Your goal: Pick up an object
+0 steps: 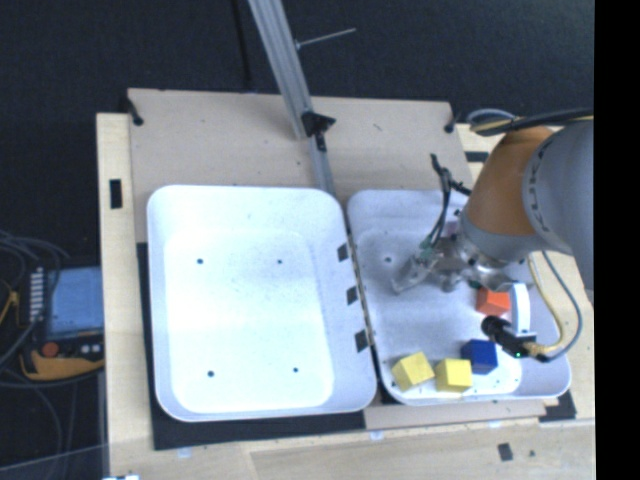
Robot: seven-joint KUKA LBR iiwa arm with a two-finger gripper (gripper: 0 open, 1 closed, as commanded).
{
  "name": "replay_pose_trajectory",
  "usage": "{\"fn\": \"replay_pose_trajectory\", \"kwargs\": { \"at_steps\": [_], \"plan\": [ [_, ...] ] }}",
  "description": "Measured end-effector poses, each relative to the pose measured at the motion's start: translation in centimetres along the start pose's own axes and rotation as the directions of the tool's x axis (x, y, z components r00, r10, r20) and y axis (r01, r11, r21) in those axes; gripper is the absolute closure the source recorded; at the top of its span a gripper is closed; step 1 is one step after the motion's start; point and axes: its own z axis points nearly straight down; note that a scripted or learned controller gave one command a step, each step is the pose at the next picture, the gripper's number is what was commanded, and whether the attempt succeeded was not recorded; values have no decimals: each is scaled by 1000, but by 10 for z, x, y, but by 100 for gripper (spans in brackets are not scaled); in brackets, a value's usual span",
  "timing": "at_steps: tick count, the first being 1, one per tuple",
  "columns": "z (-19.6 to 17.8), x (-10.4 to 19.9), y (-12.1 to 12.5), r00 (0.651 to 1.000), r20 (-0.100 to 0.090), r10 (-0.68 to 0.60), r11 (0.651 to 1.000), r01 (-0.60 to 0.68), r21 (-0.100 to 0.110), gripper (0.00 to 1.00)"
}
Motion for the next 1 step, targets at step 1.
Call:
{"fn": "replay_pose_trajectory", "kwargs": {
  "at_steps": [1],
  "plan": [
    [-14, -2, 1, 1000, 1, 7, 1000, -7, -7, 100]
  ]
}}
